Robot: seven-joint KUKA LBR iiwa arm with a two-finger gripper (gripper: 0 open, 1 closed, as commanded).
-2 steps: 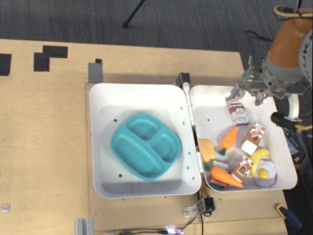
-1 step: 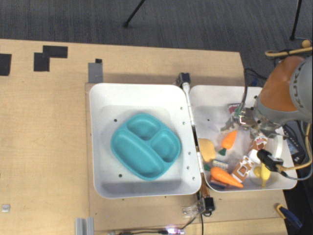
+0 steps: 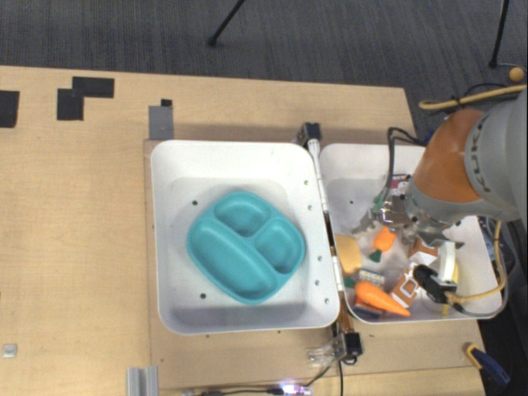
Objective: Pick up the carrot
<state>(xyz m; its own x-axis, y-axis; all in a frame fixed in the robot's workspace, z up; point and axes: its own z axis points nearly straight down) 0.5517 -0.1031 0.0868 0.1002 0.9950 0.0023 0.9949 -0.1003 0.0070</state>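
Orange carrot (image 3: 381, 299) lies at right bin's (image 3: 355, 165) near edge, below the pincer (image 3: 394, 221); pincer state unclear. Small orange piece (image 3: 384, 239) and yellow item (image 3: 350, 254) crowd nearby. No legible labels.

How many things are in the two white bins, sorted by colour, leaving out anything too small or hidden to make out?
Teal: 1, the divided plate in the left bin.
Orange: 2, the carrot at the right bin's near edge and a smaller orange piece beside the gripper.
Yellow: 1, a yellow piece.
Total: 4 clearly countable; a few small bits under the arm are unclear.
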